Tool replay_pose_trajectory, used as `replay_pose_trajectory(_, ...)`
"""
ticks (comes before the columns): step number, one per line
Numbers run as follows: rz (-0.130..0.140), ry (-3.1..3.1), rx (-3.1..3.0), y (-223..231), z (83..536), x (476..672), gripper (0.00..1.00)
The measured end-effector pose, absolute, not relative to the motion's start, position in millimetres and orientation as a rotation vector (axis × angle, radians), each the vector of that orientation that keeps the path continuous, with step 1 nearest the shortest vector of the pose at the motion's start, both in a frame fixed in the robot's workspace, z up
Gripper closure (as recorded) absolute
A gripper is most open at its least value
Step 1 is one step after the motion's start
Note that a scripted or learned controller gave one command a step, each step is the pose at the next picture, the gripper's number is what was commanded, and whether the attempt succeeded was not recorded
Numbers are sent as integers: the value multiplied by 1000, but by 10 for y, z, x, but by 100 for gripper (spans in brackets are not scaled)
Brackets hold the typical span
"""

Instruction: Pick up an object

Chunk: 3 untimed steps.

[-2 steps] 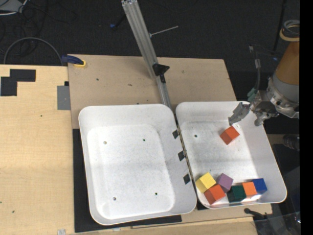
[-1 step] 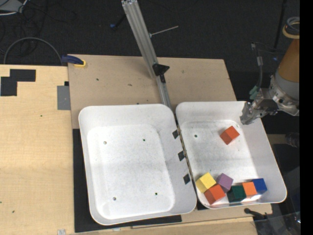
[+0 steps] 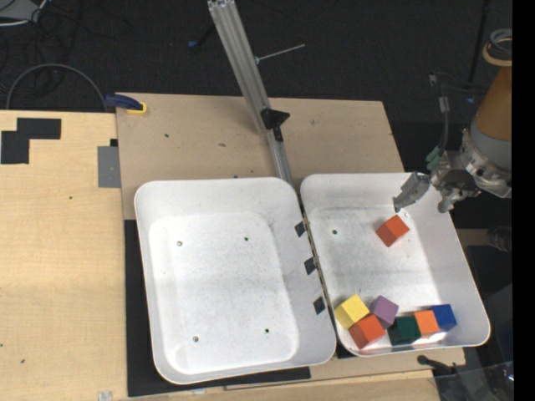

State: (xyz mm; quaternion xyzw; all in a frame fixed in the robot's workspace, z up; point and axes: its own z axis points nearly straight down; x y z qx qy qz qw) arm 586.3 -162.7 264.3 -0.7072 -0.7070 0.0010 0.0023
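Camera view: two white bins side by side on a wooden surface (image 3: 209, 140).
Gripper (image 3: 435, 189): above the far right part of the right bin (image 3: 468, 282), fingers spread apart with nothing between them.
Red-orange cube (image 3: 392, 230): alone in the right bin, tilted, just below and left of the fingers, apart from them.
Near right corner: yellow cube (image 3: 353, 309), purple cube (image 3: 384, 309), red cube (image 3: 366, 331), green cube (image 3: 405, 330), orange cube (image 3: 427, 321), blue cube (image 3: 445, 316), clustered and touching.
Left bin (image 3: 159, 215): beside the right one.
Aluminium rail (image 3: 247, 73): slanting above the far surface.

Robotics lab; plywood bench (image 3: 251, 140), aluminium mast (image 3: 242, 57), loose cables (image 3: 33, 82)
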Motion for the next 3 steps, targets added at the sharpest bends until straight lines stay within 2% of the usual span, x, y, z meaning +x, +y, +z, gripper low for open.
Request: replay_pose_trajectory(3, 4, -2219, -2218, -1627, 2643, 5863, 0)
